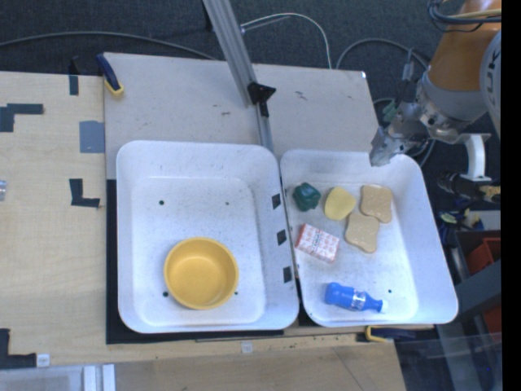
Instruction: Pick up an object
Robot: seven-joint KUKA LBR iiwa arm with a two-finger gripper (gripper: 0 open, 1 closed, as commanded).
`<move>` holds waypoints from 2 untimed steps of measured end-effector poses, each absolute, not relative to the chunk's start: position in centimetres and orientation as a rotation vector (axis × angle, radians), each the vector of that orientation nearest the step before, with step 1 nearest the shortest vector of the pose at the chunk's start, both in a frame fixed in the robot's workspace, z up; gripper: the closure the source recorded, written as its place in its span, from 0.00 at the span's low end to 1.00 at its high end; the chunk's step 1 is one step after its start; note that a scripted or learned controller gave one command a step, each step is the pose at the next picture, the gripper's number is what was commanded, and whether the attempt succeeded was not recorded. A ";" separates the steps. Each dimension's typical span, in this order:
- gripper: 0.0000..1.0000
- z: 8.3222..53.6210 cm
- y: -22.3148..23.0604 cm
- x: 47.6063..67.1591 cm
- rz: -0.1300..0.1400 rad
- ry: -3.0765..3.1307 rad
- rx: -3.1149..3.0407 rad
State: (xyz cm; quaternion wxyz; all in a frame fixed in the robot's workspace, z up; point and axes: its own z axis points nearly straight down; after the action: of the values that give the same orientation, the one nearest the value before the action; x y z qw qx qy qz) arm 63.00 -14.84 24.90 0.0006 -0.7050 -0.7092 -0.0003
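Gripper (383,153) above right bin's (431,243) far rim — finger state indiscernible — blue bottle (352,297), toast slices (369,217) inside.

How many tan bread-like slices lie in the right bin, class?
2: one slice near the bin's far right side, the other slice just nearer the camera, overlapping it. None seem hidden.

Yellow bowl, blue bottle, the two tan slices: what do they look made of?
Yellow bowl: probably plastic, smooth, uniform colour, soft sheen. Blue bottle: likely plastic, glossy highlights, pale cap end. Two tan slices: toy bread, foam or matte plastic; flat surface with no shine, too small to settle.
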 end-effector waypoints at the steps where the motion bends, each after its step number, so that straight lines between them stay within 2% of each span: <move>1: 1.00 23.9 -9.9 63.7 0.001 -2.227 -2.213; 2: 1.00 24.0 -5.4 63.0 0.001 -2.226 -2.213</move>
State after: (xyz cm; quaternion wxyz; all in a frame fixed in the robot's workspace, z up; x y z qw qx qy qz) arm 63.02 -5.36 23.99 0.0012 -0.7051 -0.7091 0.0003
